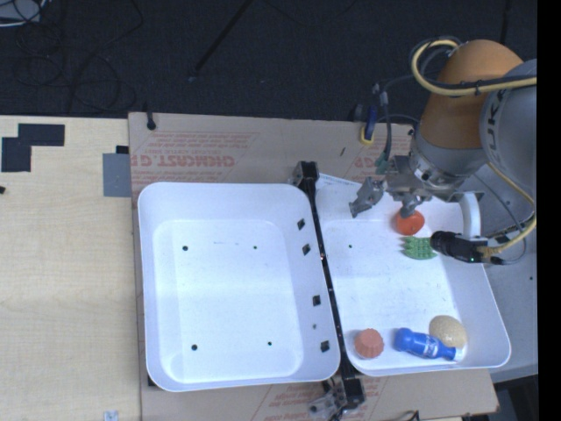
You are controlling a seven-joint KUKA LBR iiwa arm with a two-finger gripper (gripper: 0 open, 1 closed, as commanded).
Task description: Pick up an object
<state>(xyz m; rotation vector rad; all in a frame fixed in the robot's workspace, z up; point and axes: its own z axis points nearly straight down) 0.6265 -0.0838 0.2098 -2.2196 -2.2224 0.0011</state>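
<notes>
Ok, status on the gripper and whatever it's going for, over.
Gripper open over right bin, holding nothing. Orange-red object right at one fingertip, green piece just below it. Pink ball, blue bottle, tan ball along near wall, clear of it.

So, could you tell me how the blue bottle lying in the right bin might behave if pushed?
The blue bottle lies on its side, so it would probably roll. It looks small, likely light. The beige ball beside it might get nudged too.
</notes>
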